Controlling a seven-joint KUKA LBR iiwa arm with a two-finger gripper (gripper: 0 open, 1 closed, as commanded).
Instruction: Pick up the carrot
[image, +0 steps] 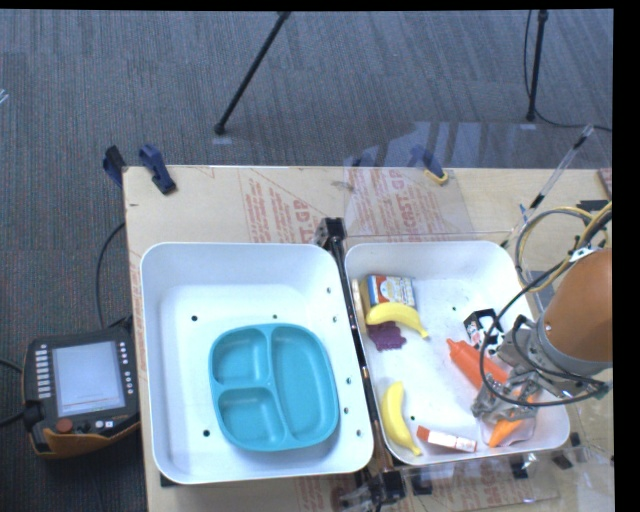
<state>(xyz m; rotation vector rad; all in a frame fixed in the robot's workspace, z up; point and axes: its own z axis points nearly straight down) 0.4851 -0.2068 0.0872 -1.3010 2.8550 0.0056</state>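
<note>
You can't tell how the gripper (500, 405) stands; cables hide it over the carrot (476, 364). The right bin (440, 252) holds two bananas (396, 319); the left bin (180, 262) a blue plate (272, 385).

Gripper (497, 408) over carrot (474, 362); rt bin (440, 256)

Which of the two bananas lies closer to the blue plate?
The lower banana, lying lengthwise near the right bin's front left corner, is closer to the blue plate. The other banana lies crosswise farther back, beside the small carton.
</note>
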